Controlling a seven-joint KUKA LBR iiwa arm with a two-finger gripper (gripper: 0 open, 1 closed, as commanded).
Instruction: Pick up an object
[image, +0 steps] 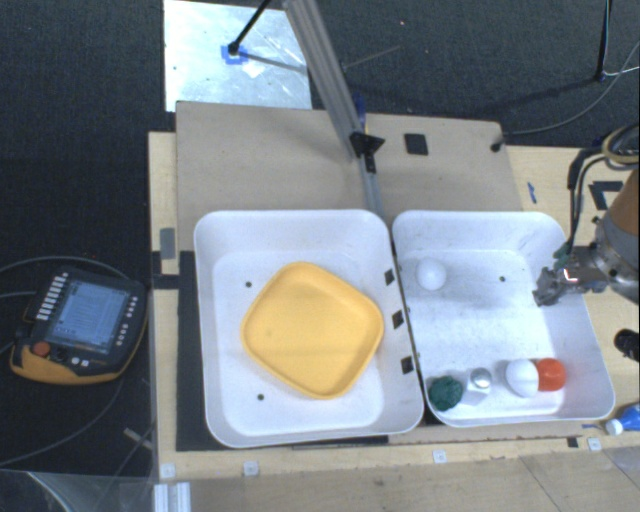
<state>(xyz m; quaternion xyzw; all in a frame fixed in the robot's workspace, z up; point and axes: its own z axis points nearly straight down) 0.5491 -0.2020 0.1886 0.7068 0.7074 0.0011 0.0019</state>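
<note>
A yellow square plate (312, 328) lies in the left bin (222, 255). In the right bin (470, 235) a small white ball (431, 274) rests near the back left. Along its front wall sit a dark green object (445, 392), a small silver piece (480, 380), a white ball (521, 376) and an orange-red ball (551, 374). My gripper (553, 285) hangs over the right bin's right rim, apart from all the objects; nothing shows between its fingers.
A teach pendant (80, 320) lies on the dark floor at the left. A grey pole (335, 90) slants down to the bins' back edge. Cables run at the right, behind the arm (615, 240).
</note>
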